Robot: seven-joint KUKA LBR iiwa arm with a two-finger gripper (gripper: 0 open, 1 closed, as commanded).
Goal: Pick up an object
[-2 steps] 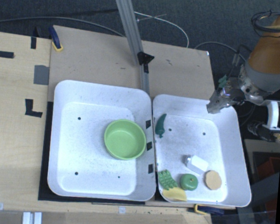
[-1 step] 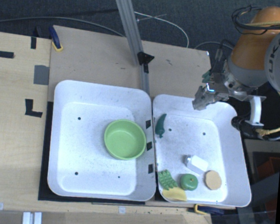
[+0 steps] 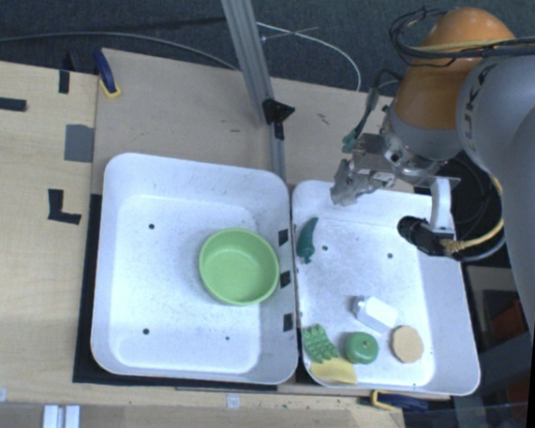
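The gripper (image 3: pixel 348 190) hangs over the right bin's (image 3: pixel 447 301) far-left corner — whether open or closed, I cannot tell; a green bowl (image 3: pixel 238 267) sits in the left bin (image 3: pixel 128 242).

Pincer (image 3: pixel 345 193) low, arm (image 3: pixel 468 87) bent

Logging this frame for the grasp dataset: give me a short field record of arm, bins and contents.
gripper: over far edge of right bin, nothing seen between fingers
left bin: green bowl
right bin: dark green piece near left wall; white block, tan disc, green round item, green leafy item, yellow piece along near side
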